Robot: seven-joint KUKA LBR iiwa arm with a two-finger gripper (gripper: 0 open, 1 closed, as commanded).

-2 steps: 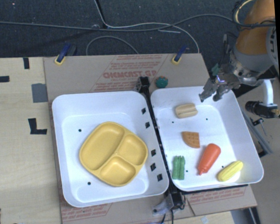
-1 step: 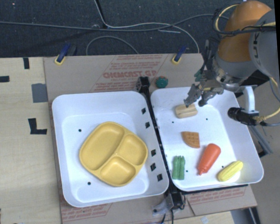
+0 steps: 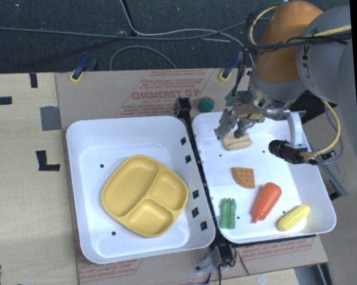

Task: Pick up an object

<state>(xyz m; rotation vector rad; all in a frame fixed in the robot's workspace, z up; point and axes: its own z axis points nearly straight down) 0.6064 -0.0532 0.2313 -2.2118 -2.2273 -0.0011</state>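
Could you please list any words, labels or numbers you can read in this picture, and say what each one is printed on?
"CHEMCAST GP", in red, partly blurred so the reading is unsure: on the brown cardboard sheet under the bins.
More red print runs along the cardboard's upper and lower edges, too small and blurred to read.

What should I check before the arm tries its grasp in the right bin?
1. Gripper sits over the tan block at the right bin's far end: ok.
2. Block between the fingers: cannot tell.
3. Block stands apart from the waffle piece: ok.
4. Carrot, green piece and yellow corn lie at the near end, away from the gripper: ok.
5. Yellow plate lies in the left bin, out of the path: ok.
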